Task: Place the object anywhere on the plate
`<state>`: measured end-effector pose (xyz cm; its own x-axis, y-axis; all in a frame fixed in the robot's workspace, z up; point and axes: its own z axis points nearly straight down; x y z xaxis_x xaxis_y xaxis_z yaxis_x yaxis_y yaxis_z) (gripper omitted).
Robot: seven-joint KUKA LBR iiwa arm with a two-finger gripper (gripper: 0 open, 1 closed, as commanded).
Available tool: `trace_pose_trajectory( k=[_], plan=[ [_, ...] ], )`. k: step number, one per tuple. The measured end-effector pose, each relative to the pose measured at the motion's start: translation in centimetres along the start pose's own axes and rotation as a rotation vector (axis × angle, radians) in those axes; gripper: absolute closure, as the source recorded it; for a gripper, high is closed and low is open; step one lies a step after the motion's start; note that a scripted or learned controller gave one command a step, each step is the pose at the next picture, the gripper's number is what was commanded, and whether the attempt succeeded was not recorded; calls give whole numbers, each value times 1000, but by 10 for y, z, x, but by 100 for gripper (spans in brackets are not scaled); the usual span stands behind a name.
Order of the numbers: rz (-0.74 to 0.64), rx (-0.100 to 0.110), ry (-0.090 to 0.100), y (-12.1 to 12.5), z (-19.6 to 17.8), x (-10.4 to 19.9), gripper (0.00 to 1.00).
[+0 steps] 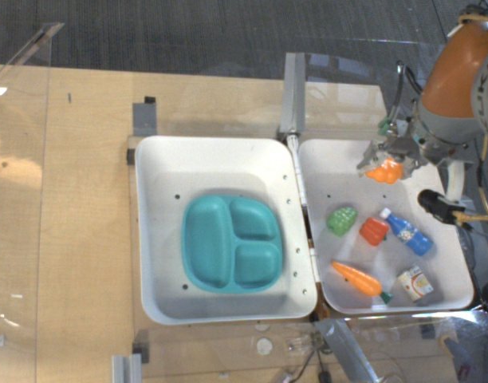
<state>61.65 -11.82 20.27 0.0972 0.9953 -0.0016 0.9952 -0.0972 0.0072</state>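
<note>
One orange object (385, 171) sits clenched between the gripper (387, 163) fingers at the right bin's (324, 290) far side; presumably lifted for carrying left to the teal plate (232, 242).

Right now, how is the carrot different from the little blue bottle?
The carrot is orange with a green end; the bottle is blue with a white cap. The carrot tapers to a point, while the bottle is stubby and rounded. The carrot lies nearer the bin's front-left, the bottle farther right. Both lie on their sides in the right bin.
</note>
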Motion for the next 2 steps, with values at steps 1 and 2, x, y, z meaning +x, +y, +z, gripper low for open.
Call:
trace_pose_trajectory(
  k=[1,2],
  plan=[
    [65,4,2,-55,18,55,100],
    [7,4,3,-93,17,131,100]
  ],
)
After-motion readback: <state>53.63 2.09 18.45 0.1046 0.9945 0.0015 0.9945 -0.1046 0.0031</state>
